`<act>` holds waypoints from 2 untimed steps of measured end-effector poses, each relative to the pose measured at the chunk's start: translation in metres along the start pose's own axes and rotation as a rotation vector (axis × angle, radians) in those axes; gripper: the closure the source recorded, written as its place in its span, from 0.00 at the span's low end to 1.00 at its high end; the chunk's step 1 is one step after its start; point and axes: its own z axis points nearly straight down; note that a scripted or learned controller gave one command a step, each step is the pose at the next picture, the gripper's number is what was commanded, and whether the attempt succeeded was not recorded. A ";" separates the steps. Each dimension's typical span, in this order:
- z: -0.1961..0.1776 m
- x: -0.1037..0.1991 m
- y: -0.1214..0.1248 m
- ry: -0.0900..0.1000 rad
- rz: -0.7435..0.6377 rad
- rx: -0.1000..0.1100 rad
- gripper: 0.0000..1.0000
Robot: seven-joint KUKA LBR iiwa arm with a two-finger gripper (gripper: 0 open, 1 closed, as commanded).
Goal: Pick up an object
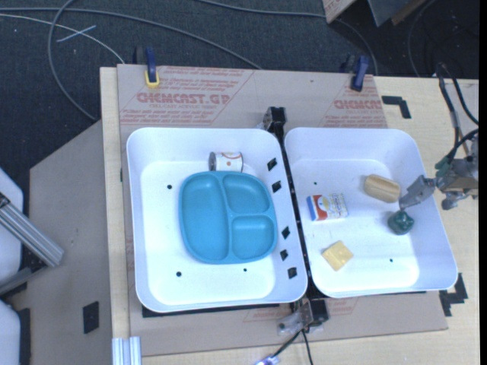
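The right bin holds a tan rounded block, a small white carton with red and blue print, a yellow cube and a dark teal lump. My gripper hangs low over that bin's right side. It is just right of the tan block and just above the teal lump, and nothing shows in its grasp. In the left bin lies a blue divided plate, with a small white cup on its side behind it.
A black hinge strip runs between the two bins. Clamps hold the cardboard sheet at the bench's far edge. Cables hang beside the right bin's outer wall.
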 end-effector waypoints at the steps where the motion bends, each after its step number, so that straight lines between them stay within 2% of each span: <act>1: -0.005 0.000 0.002 -0.003 -0.003 -0.011 0.00; 2: 0.042 0.010 0.006 0.000 -0.004 -0.006 0.00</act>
